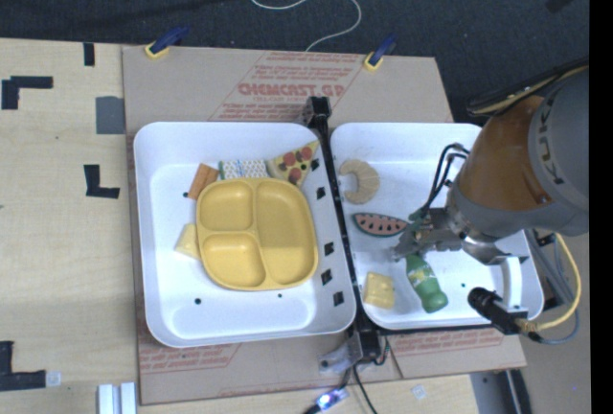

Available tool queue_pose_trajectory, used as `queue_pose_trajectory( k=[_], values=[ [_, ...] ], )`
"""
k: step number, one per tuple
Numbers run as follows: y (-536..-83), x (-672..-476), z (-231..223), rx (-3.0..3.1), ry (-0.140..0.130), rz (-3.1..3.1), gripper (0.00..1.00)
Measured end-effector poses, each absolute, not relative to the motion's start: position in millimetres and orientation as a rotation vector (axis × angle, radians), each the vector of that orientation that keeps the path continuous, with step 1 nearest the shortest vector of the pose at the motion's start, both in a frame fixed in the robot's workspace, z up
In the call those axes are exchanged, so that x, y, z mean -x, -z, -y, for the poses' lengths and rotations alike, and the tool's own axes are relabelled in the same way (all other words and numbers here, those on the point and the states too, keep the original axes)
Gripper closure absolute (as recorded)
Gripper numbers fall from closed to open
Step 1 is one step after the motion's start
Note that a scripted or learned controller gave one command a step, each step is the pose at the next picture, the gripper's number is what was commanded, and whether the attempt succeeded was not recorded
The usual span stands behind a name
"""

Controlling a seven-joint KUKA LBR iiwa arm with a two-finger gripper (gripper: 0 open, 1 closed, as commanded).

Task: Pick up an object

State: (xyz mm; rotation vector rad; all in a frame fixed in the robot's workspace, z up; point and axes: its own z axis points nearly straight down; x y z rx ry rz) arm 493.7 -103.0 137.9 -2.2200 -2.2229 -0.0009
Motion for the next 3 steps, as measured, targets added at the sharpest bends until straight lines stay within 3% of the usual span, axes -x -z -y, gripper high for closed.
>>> queue_pose_trajectory(
  k=[2, 3],
  values=[
    [-226, -505.5, 103, 2.22, 0.002, 2.225, 1.0],
    [-227, -514.7, 40, 2.211, -0.001, 2.228, 1.0]
  ],
)
